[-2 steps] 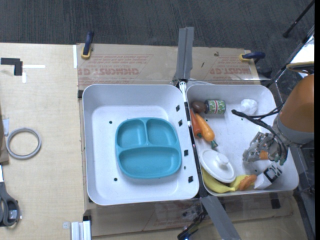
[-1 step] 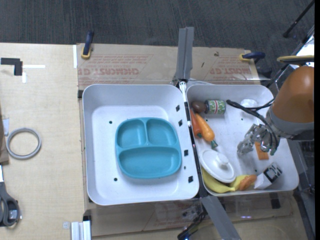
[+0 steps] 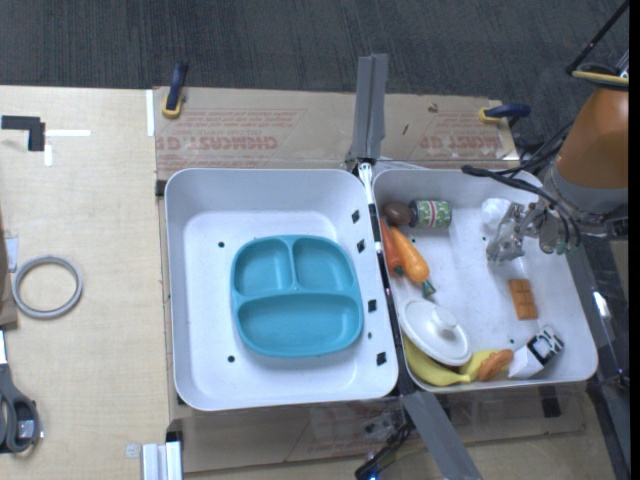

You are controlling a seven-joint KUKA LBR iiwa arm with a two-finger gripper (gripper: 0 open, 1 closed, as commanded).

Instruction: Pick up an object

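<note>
- The arm (image 3: 598,138) reaches in from the right, and its gripper (image 3: 508,240) hangs over the upper right part of the right bin (image 3: 455,183).
- I cannot tell the state of the fingers; the metal parts there blur together, and nothing is visibly held between them.
- The task names no single thing, so any item in the right bin will do. These lie there: a small green can (image 3: 432,213) on its side near the top wall, a brown piece (image 3: 397,213) just beside it, a carrot (image 3: 405,255) along the left wall, a white lid (image 3: 437,332) lower down, a banana (image 3: 440,370) under the lid's edge, a small orange block (image 3: 521,299) below the gripper, a black-and-white piece (image 3: 544,348) in the lower right corner, and something crumpled and white (image 3: 496,211) just beside the gripper.
- The left bin (image 3: 190,298) holds a blue divided plate (image 3: 297,296); a grey ring (image 3: 46,286) lies on the tabletop (image 3: 80,198), well apart.
- Judged step: approach, with the pick not yet made. The gripper seems to be above the bin floor, not down on any item.
- The nearest candidates are the crumpled white thing and the orange block.
- The next move calls for centring over one item, lowering with the fingers either side of it, closing, then lifting straight up.
- The block lies flat and low, so the fingers would need to reach nearly to the floor.
</note>
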